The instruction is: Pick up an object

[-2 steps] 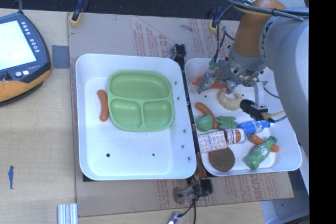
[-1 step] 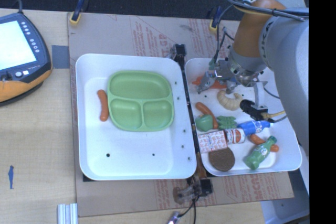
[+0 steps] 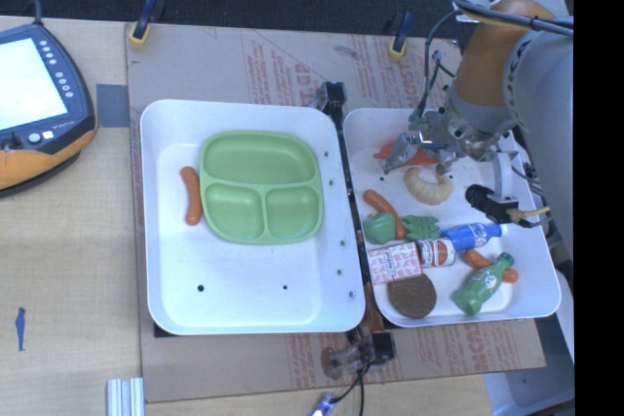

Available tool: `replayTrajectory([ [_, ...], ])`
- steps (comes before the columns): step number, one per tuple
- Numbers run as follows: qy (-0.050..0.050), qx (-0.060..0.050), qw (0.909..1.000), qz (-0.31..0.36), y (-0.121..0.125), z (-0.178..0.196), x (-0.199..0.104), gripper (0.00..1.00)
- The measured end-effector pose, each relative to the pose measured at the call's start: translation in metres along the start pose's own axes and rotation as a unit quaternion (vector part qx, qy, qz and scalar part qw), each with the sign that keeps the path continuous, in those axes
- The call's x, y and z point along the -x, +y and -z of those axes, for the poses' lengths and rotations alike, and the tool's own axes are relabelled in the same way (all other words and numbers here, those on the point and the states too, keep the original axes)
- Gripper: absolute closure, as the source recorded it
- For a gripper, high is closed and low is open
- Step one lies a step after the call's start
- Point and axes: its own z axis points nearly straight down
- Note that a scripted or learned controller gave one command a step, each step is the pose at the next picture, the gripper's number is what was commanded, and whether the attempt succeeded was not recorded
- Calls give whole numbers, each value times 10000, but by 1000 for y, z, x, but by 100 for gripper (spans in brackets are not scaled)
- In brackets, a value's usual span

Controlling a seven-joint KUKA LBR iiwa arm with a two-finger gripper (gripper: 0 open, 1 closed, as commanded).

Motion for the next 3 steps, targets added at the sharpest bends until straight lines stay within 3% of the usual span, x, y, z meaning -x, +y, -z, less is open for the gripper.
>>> replayTrajectory([
  [2, -18, -1, 10000, -9, 0, 0, -6, 0],
  [3, -23, -8, 10000, -2, 0, 0, -25, 0],
])
